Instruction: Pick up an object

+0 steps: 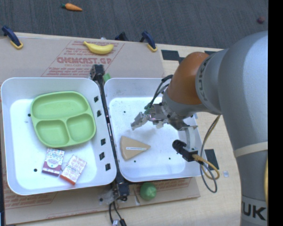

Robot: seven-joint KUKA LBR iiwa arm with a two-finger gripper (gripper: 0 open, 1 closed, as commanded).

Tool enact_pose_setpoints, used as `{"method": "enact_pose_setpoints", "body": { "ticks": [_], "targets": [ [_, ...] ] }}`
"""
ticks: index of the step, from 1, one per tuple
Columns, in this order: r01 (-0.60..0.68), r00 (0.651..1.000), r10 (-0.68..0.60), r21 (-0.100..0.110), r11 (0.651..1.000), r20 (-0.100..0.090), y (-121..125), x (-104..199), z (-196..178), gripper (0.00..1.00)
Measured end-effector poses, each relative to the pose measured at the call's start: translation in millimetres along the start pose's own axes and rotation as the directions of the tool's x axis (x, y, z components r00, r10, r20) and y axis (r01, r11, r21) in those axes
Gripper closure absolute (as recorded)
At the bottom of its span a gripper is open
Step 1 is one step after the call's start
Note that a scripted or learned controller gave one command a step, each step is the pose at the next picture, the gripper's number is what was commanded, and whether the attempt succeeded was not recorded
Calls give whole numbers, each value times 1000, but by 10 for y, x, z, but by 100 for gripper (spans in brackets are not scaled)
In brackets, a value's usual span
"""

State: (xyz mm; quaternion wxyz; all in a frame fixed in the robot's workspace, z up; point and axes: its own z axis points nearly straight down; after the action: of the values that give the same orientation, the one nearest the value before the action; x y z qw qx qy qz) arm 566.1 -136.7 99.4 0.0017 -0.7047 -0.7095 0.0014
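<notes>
**Hovering over the right bin, nothing grabbed**

So here's where I'm at. My gripper [140,120] is down inside the right bin [132,173], poking out from under my wrist toward the divider between the two bins. The fingers look spread apart, and there's nothing between them, so I'm not holding anything.

The closest thing to grab is the tan wedge [133,148], a flat triangular piece lying on the floor of the right bin. It sits just below my gripper in the camera view, near it but not touching, with its point aimed to the right.

Everything else is placed relative to that right bin. The left bin [9,140] sits right beside it, touching along the black divider. In it there's a green divided plate [62,117] with three compartments, and below the plate two small snack packets [64,165] lie side by side, near the front wall.

Outside the bins, on the cardboard sheet covering the desk [132,55]: a toy banana [99,46] lies behind the right bin's back left corner, and a green ball [148,190] rests just in front of the right bin's front edge. A little toy carrot [72,6] is way off on the floor, well beyond the desk.
</notes>
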Motion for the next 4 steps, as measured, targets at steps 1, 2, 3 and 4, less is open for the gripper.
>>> {"method": "enact_pose_setpoints", "body": {
  "ticks": [1,2,3,4],
  "targets": [
    [-2,1000,2,-3,1000,0,640,-204,70,0],
    [1,1000,-1,-3,1000,-1,645,-195,-35,100],
    [1,1000,-1,-3,1000,-1,644,-195,-33,0],
    [-4,1000,4,-2,1000,-1,431,-517,-137,0]
  ]
}}
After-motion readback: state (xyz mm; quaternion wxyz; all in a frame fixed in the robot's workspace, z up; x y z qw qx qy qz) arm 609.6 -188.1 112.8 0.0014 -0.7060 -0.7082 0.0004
